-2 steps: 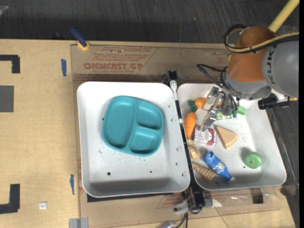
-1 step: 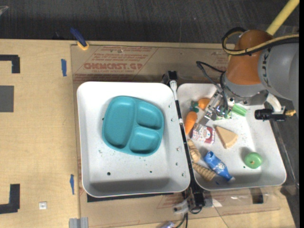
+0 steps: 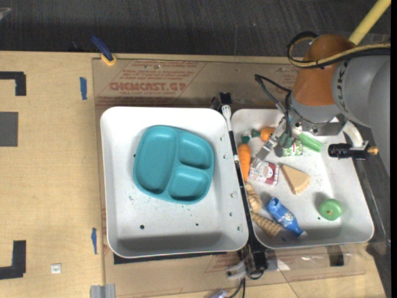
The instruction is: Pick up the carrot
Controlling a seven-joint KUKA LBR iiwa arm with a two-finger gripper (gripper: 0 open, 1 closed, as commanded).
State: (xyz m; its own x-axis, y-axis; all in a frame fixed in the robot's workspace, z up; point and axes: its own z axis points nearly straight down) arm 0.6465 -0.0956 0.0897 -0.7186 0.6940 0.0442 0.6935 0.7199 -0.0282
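The carrot (image 3: 244, 160) is a short orange stick lying along the left wall of the right bin (image 3: 360, 228), pointing away from me. My gripper (image 3: 275, 145) hangs over the back of that bin, just right of the carrot's far end and apart from it. It is open, with one silver finger (image 3: 267, 151) slanting down toward the carrot and nothing held between the two. A small orange piece (image 3: 267, 133) lies just behind the gripper.
The right bin also holds a pink-and-white packet (image 3: 263, 173), a tan wedge (image 3: 296, 180), a green ball (image 3: 330, 210), a blue packet (image 3: 285, 216), tan ridged pieces (image 3: 254, 198) and a green item (image 3: 308, 143). A teal divided plate (image 3: 175, 163) lies in the left bin (image 3: 118, 228).
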